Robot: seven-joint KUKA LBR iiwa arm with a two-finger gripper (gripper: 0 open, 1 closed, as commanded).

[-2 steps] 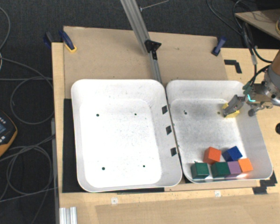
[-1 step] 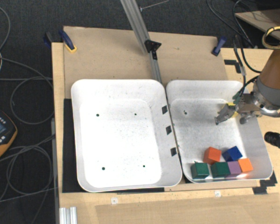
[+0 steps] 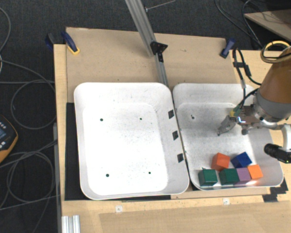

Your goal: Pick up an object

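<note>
Six blocks cluster in the near corner of the right bin [image 3: 203, 101]: an orange-red block [image 3: 221, 160], blue block [image 3: 241, 159], orange block [image 3: 255, 171], purple block [image 3: 244, 174] and two green blocks [image 3: 218, 177] (all touching or nearly so). The tool [image 3: 234, 126] hangs above bare bin floor, well apart from them, fingers spread and grasping nothing. The left bin [image 3: 87, 93] sits beside it on the table [image 3: 111, 47].

coloured blocks [image 3: 231, 169], clustered, right bin's near corner

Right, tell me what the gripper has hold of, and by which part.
Nothing is held. The gripper is over a bare part of the right bin, apart from the blocks clustered along the bin's near edge, such as the red block.
</note>
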